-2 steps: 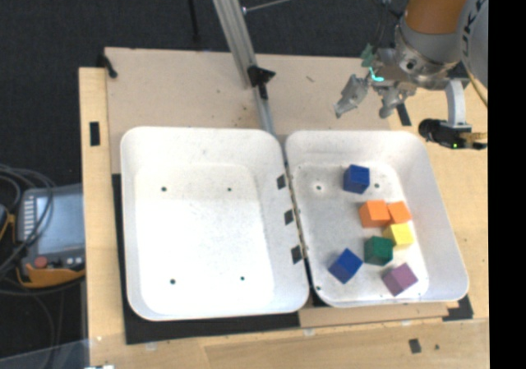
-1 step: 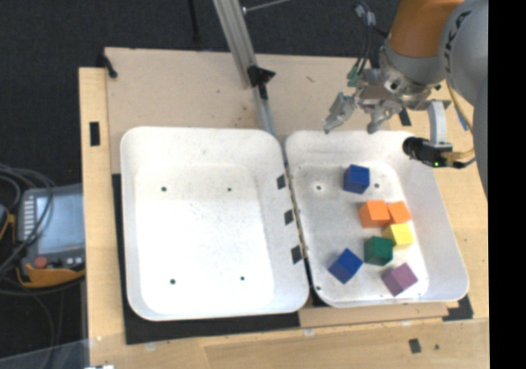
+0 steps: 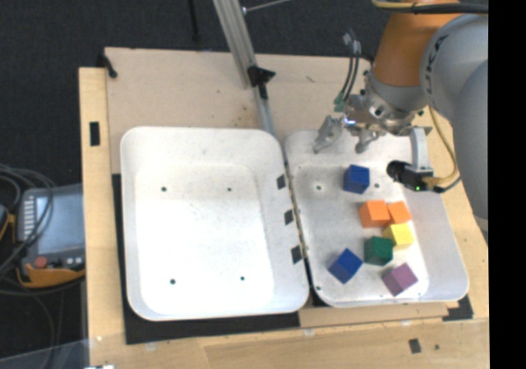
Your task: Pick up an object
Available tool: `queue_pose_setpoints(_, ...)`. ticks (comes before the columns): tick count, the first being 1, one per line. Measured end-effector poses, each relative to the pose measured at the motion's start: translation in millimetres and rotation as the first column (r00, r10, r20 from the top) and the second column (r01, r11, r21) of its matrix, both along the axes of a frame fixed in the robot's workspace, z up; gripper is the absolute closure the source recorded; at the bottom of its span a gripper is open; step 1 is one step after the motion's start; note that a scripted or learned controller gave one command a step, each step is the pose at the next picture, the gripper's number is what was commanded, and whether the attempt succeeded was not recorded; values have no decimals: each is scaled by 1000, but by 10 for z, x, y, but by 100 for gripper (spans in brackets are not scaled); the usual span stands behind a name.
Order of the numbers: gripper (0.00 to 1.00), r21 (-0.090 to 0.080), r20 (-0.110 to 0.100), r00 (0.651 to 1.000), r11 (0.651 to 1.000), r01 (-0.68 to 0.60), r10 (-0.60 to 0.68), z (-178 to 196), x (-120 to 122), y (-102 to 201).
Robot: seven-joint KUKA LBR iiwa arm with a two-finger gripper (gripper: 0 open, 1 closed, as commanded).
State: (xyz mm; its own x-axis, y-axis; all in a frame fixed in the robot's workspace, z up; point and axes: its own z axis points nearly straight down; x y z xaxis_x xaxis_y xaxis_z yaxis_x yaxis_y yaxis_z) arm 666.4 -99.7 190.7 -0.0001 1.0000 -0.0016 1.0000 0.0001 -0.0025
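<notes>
The right bin [image 3: 325, 207] holds several small blocks. A blue cube [image 3: 356, 179] lies nearest the back, with two orange blocks [image 3: 376, 213] in front of it. Beside those sit a yellow block [image 3: 402, 233], a green cube [image 3: 378, 250], a second blue cube [image 3: 345, 265] and a purple block [image 3: 400, 278]. My gripper [image 3: 344, 136] hangs over the bin's back edge, above and left of the first blue cube. Its two fingers [image 3: 326, 135] are spread apart with nothing between them.
The left bin [image 3: 201, 219] lies beside the right one. A slanted metal pole [image 3: 234, 30] rises behind the bins, close to the gripper's left. Black clips [image 3: 288, 215] line the seam between bins. A cable and small black sensor [image 3: 408, 172] hang by the wrist.
</notes>
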Motion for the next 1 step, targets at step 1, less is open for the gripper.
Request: queue_pose_setpoints(1,0,-1,0,1000,1000,2,-2,-506,62,-93)
